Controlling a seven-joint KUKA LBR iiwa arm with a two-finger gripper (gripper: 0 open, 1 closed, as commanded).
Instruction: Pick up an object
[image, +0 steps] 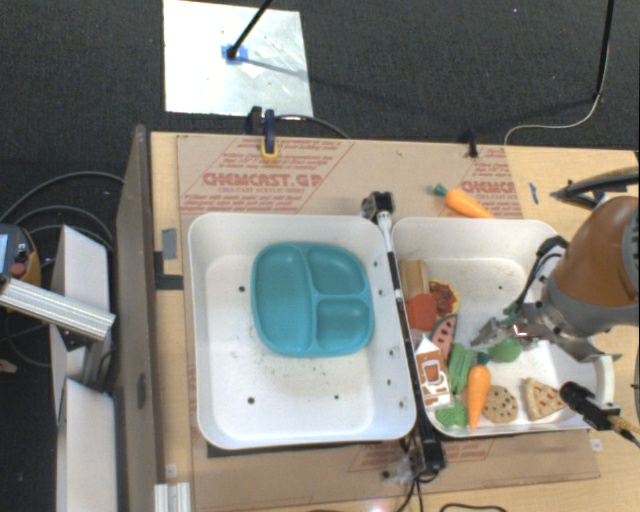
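Green piece: a small green toy food (506, 350) lies in the right bin, directly under the gripper's tip and touching it; too much of it is covered to tell its long axis or which way it points.
Gripper (500, 335): low over the right bin's middle, at the end of the orange-banded wrist coming in from the right; cannot tell whether it is spread or clenched, nor whether the green piece is between its tips.
Right bin (470, 235): white and shallow, with toy foods crowded along its left and near sides.
Carrot in bin (477, 391): orange, long axis nearly upright in the view, thick end toward the gripper, tip toward the near wall.
Green vegetable (459, 368): long, lying just left of the carrot in bin and roughly parallel to it.
Pizza slice (543, 398): near the bin's near right corner.
Cookie (499, 404): round and brown, between the carrot in bin and the pizza slice.
Red pieces (428, 305): against the left wall, with a tan block (411, 277) just beyond them.
Carton (432, 368): small, white and orange, beside the divider.
Left bin (215, 300): white, holding a teal divided plate (310, 298) with three compartments.
Outside carrot (465, 203): on the cardboard beyond the right bin, lying slantwise, green top toward the left.
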